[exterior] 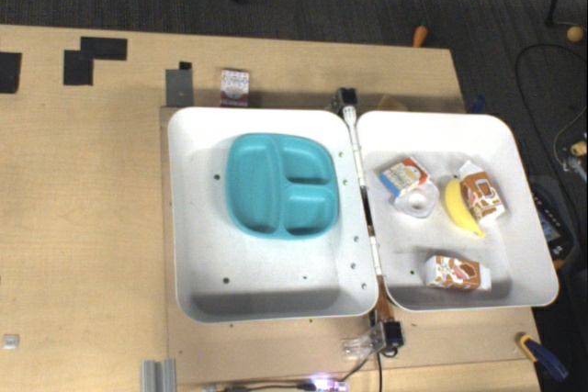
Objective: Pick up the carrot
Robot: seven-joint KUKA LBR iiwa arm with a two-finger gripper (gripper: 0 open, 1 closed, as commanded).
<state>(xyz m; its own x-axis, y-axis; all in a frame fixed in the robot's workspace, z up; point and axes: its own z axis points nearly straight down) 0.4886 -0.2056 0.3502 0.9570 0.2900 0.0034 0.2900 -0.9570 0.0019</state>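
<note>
No carrot is plain among the right bin (pixel 514 197) cartons beside the banana (pixel 459 208), so a mistaken grab looms; hand state untellable.

a teal tray (pixel 280 185) in a white bin (pixel 197 197), a yellow banana (pixel 459 207) among brown-and-white cartons (pixel 457 273).
</note>
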